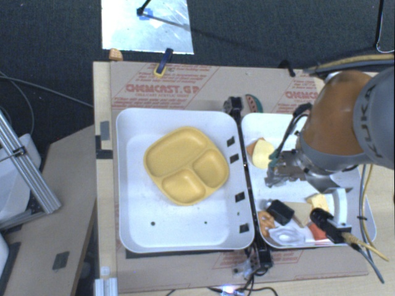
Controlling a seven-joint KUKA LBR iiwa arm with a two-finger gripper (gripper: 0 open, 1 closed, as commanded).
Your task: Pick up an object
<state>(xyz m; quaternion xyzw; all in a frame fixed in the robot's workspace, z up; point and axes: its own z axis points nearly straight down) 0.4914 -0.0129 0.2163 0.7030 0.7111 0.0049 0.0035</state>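
The arm (345, 122) reaches in from the right, bent down over the right bin (271, 125), its gripper (281, 171) low beside a yellow fruit piece (262, 152); whether its fingers are open or closed, I cannot tell. One yellow divided plate (185, 164) lies in the left bin (139, 184). The two bins sit on the tabletop (68, 184).

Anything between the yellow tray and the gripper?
Camera view: the bins' black divider, then a yellow-and-red fruit piece, lie between yellow tray and gripper.
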